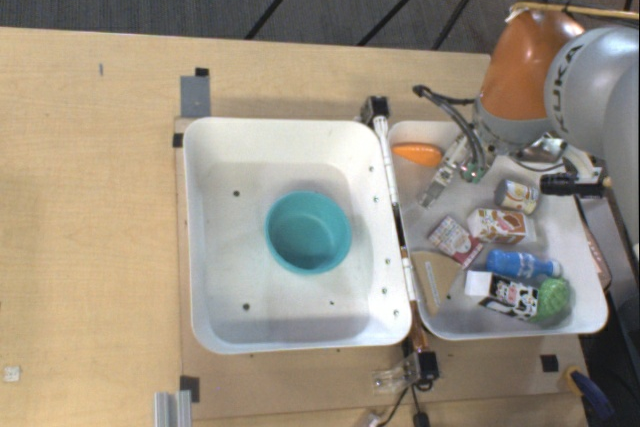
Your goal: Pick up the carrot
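Carrot (pixel 416 154) lies at right bin's (pixel 590 315) far-left corner, probably light, rigid, smooth plastic: grip mid-body across its width; pincer (pixel 440 187) just beside it, holding nothing, opening unclear.

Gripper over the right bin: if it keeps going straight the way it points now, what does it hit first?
The gripper slants down and toward the left. Straight on, it would probably meet the bare floor of the right bin, just below the carrot, missing it. Depth is hard to judge from this view.
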### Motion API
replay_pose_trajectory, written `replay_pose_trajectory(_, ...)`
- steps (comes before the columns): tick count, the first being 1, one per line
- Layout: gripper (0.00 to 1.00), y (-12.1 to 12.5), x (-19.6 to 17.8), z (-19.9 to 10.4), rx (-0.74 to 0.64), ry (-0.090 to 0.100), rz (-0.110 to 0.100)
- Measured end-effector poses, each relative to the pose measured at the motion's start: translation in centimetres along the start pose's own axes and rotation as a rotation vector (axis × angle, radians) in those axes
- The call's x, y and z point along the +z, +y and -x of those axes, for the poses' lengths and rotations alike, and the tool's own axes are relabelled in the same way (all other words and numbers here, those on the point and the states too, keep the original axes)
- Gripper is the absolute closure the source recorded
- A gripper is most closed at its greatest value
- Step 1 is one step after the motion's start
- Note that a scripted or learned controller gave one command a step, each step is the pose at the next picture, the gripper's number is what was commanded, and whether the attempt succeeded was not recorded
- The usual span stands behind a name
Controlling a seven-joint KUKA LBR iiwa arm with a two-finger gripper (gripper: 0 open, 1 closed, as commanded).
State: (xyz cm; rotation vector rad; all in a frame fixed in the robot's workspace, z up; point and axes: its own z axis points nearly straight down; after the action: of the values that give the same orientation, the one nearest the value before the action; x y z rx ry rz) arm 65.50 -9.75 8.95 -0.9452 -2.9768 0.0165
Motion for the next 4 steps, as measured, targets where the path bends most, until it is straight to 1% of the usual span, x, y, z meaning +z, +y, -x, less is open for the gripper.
replay_pose_trajectory(2, 0.0, 0.0, 0.0, 0.0, 0.0, 0.0, 0.0)
replay_pose_trajectory(3, 0.0, -0.3, 0.0, 0.4, -0.228, -0.002, -0.006)
replay_pose_trajectory(4, 0.0, 0.4, 0.0, -0.8, 0.095, -0.006, 0.013)
